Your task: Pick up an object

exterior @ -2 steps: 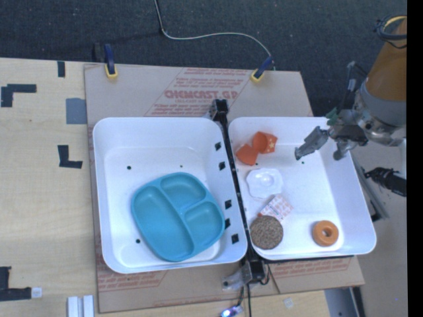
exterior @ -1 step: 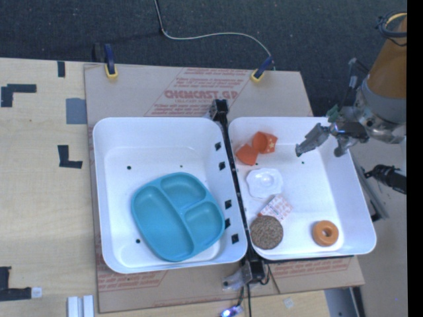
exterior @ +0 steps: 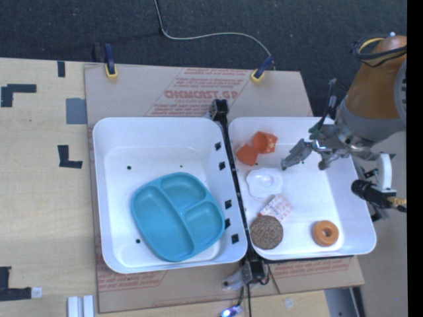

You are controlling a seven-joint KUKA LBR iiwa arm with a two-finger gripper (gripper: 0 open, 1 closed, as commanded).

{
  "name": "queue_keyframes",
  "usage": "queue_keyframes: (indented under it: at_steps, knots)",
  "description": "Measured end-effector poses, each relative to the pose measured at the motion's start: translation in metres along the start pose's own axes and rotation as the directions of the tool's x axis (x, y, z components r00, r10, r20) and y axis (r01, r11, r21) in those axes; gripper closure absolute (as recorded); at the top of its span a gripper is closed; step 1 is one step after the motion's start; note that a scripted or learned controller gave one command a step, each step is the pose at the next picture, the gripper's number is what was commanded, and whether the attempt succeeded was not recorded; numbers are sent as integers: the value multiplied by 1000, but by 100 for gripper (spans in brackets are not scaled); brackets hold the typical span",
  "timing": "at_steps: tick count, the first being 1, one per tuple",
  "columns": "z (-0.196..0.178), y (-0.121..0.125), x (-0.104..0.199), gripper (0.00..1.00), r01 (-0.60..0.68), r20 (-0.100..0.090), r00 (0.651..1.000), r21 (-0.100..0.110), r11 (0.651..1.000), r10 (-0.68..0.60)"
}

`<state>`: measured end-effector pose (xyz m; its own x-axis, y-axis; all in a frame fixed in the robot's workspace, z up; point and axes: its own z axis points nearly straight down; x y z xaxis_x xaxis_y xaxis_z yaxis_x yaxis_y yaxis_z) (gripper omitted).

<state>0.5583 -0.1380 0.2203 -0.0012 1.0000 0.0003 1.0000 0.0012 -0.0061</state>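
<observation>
The nearest candidate I see for picking is the orange cup (exterior: 258, 146), lying tipped on its side in the upper left of the right bin (exterior: 344, 242), close to the divider. Just below it sits a white lid (exterior: 262, 181), then a small red-and-white packet (exterior: 275, 207) and a brown round disc (exterior: 266, 231) touching the packet's lower edge. An orange ring (exterior: 325, 232) lies apart from these, toward the bin's near right corner. The gripper (exterior: 297, 156) hangs over the right bin just right of the cup, its fingers pointing left and spread apart with nothing between them (it looks to me set up for an approach, not a lift). I judge the cup's sideways tilt may make it roll under a pinch. The left bin (exterior: 106, 177) holds a blue divided tray (exterior: 177, 215), lying flat and well away from the arm
</observation>
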Motion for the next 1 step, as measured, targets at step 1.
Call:
queue_keyframes:
  at_steps: [1]
  knots:
    - [54, -9, -6, 0, -2, 0, 1000, 2, 1000, 2]
